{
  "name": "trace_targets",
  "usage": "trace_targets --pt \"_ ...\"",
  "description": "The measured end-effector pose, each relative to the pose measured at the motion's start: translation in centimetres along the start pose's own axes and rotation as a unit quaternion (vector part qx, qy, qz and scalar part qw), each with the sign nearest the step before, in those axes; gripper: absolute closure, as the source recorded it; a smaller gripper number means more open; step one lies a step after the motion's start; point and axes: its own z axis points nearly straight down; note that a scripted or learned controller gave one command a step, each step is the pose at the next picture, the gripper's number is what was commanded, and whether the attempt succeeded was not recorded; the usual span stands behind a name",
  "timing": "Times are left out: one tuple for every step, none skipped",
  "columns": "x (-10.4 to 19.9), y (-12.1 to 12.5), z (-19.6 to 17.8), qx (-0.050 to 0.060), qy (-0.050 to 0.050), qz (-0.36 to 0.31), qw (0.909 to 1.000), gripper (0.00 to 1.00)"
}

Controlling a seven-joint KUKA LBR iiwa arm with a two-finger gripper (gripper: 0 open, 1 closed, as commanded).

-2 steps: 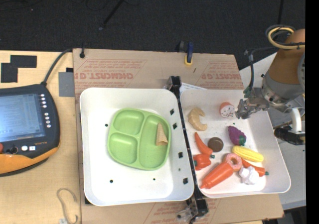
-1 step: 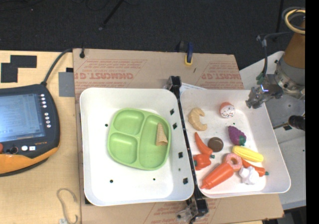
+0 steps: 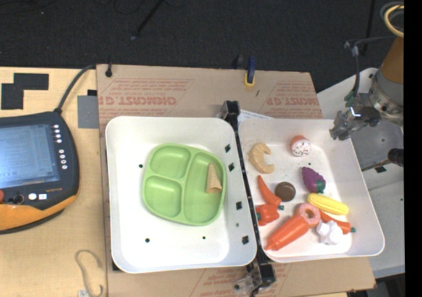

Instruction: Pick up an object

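Toy food lies heaped in the right bin [image 3: 369,223]: a carrot [image 3: 288,232] pointing its tip down-left, long axis slanting toward the banana [image 3: 328,204], which lies nearly crosswise. An orange pepper [image 3: 266,191] runs up-left to down-right, a croissant [image 3: 261,157] curves near the top, and a white ball [image 3: 301,146] sits well apart from the heap. A purple eggplant [image 3: 312,178] tilts beside a brown ball [image 3: 285,191]. The left bin [image 3: 125,157] holds a green divided plate [image 3: 165,190] with a cone [image 3: 213,179] pointing up. The gripper [image 3: 344,124] hangs over the right bin's upper right corner, gripping nothing I can see.
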Motion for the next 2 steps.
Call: trace_targets --pt "4.6 -3.4 0.9 0.003 0.002 -0.001 1.0 1.0" --pt "8.5 -6.6 1.8 0.004 0.002 -0.001 1.0 1.0"
